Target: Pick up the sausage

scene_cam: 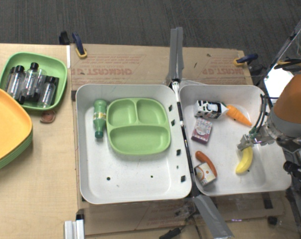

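- Sausage [206, 161], reddish and slanted, lies near the front-left corner of the right bin [225, 183], touching a small round can [205, 174] and close to the divider wall.
- Reaching it cleanly likely means travelling left across the bin, lining the claw across the sausage's narrow width and descending on the upper end, clear of the can.
- Gripper [249, 142] hangs at the bin's right side, just above the banana [244, 161], well apart from the target.
- Whether the claw is spread or closed cannot be told at this angle; nothing is visibly held.
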You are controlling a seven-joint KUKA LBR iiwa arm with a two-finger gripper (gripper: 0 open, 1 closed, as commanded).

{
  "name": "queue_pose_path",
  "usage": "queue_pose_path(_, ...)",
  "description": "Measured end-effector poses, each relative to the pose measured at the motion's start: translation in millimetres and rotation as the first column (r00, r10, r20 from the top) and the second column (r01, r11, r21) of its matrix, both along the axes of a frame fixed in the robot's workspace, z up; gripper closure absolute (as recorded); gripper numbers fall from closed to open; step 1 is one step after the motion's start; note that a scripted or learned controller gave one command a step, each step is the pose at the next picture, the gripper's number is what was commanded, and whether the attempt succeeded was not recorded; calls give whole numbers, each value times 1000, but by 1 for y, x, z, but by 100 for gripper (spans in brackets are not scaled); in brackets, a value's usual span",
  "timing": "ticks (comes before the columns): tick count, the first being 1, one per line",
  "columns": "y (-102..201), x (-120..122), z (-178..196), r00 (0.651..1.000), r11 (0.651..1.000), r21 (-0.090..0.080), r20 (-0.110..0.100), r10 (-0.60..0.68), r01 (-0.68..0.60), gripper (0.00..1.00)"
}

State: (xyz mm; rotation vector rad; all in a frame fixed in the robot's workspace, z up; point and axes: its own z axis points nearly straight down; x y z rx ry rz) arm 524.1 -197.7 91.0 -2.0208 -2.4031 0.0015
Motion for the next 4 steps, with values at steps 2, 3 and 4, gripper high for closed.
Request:
queue_pose_path(2, 8, -13, 35, 917, 917, -2, 1, -399, 399, 100)
queue_pose_path(3, -15, -25, 12, 967, 967, -1, -2, -256, 256, 100)
queue_pose_path(4, -16, -47, 0, 986, 986, 0, -1, -166, 166, 100)
